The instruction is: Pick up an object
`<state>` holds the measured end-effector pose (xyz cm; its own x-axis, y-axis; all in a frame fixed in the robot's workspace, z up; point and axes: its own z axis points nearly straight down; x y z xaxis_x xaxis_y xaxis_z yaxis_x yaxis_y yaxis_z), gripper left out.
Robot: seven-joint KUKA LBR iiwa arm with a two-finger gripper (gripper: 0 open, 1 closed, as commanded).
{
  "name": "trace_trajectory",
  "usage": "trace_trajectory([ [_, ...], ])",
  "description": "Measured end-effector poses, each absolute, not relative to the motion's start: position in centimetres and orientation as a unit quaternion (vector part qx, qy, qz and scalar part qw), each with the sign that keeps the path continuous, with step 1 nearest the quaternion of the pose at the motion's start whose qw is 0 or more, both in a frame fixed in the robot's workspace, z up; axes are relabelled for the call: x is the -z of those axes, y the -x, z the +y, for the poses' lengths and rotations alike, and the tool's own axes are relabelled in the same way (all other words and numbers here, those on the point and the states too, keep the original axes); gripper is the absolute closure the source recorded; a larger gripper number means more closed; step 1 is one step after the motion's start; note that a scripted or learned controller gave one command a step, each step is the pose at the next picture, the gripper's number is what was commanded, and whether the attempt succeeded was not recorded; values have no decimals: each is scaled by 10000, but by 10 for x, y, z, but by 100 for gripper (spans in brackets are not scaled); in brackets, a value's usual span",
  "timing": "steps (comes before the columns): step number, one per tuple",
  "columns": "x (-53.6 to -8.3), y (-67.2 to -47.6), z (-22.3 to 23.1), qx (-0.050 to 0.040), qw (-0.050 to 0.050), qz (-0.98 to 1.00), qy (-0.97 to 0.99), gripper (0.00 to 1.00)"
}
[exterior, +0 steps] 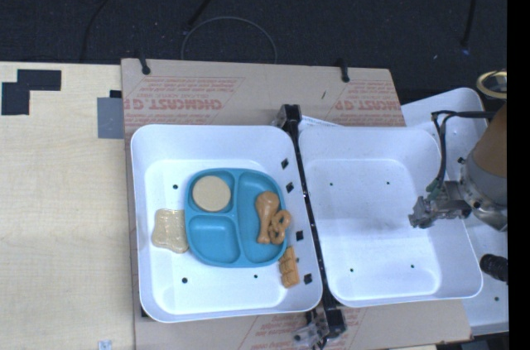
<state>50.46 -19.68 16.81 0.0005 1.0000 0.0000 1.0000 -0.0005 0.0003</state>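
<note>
A pale wooden bench (pixel 58 216) fills the left and middle of the frame. A brown cardboard sheet (pixel 248 96) with red printing lies on it, under two shallow white bins set side by side and touching: the left bin (pixel 157 146) at centre, the right bin (pixel 373 290) toward the lower right

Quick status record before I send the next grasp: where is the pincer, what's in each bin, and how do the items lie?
pincer: over the right bin's right side, nothing seen between its fingers
right bin: white floor bare under the arm
left bin: holds all the items
blue tray: three compartments, middle of left bin
round biscuit: in tray's upper-left compartment
pretzel-shaped toy: in tray's right compartment
pale piece: on bin floor, touching tray's left edge
small tan piece: off tray's lower-right corner
</note>
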Motion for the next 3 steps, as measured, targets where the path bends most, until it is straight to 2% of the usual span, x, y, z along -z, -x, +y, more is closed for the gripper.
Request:
trace_trajectory([
  [2, -262, -498, -188, -5, 10, 7077, -7065, 100],
  [3, -265, -520, -144, -3, -8, 7088, -7054, 100],
])
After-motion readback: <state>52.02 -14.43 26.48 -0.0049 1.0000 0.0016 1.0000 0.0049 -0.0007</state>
